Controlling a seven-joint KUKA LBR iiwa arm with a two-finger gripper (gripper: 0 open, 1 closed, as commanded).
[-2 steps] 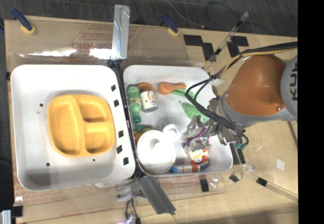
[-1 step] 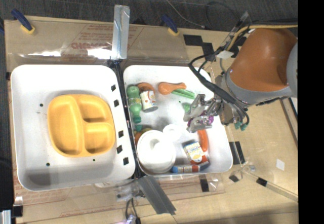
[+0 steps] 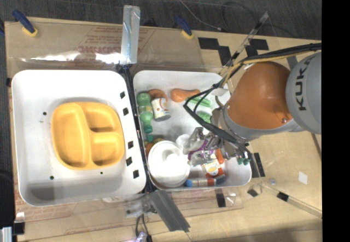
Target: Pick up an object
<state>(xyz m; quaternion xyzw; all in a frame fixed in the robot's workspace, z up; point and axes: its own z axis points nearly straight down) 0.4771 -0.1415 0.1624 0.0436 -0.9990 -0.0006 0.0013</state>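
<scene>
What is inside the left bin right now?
The left bin holds a yellow divided tray, lying flat near its middle with its compartments showing bare yellow. Whatever lies beneath the tray is covered.

Right bin (image 3: 164,76) crowded: white bowl (image 3: 167,163), green bottle (image 3: 145,108), small can (image 3: 159,108), orange piece (image 3: 183,94) packed close. Arm (image 3: 260,98) overhanging its right half. Left bin (image 3: 33,126) open around yellow tray (image 3: 87,134).

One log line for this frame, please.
arm: over right bin | tool: down among clutter by white bowl | left bin: yellow tray
</scene>
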